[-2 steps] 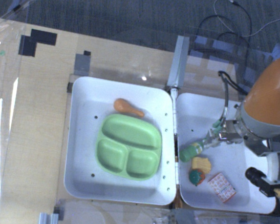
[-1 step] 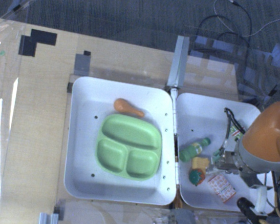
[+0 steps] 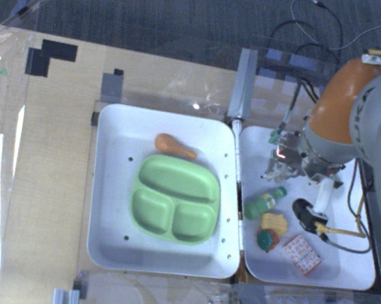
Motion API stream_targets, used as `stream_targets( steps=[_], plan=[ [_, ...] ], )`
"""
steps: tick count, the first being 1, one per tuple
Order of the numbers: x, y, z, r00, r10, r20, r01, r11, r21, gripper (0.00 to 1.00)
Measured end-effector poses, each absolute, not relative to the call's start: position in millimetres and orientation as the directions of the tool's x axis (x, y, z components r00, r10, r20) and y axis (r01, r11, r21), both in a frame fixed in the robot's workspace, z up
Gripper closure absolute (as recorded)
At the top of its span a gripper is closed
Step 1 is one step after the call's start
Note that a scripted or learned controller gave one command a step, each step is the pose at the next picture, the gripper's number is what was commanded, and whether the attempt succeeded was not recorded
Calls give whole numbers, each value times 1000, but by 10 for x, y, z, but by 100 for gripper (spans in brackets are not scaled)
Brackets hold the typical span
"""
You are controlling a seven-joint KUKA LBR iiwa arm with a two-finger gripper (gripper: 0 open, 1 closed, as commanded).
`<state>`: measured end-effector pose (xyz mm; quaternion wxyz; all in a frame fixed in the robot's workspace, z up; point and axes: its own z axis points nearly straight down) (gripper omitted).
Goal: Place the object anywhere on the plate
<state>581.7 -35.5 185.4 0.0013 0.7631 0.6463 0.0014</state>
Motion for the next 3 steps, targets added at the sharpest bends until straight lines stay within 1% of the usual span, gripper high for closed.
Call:
stream_targets(
  steps=[1, 2, 3],
  plan=[
    [5533, -875, 2042, 342, 940, 0, 940, -342, 2, 100],
    [5036, -1174, 2478, 344, 939, 0, 939, -344, 4, 100],
    [5414, -925, 1337, 720, 694, 0, 694, -720, -2, 100]
  ],
)
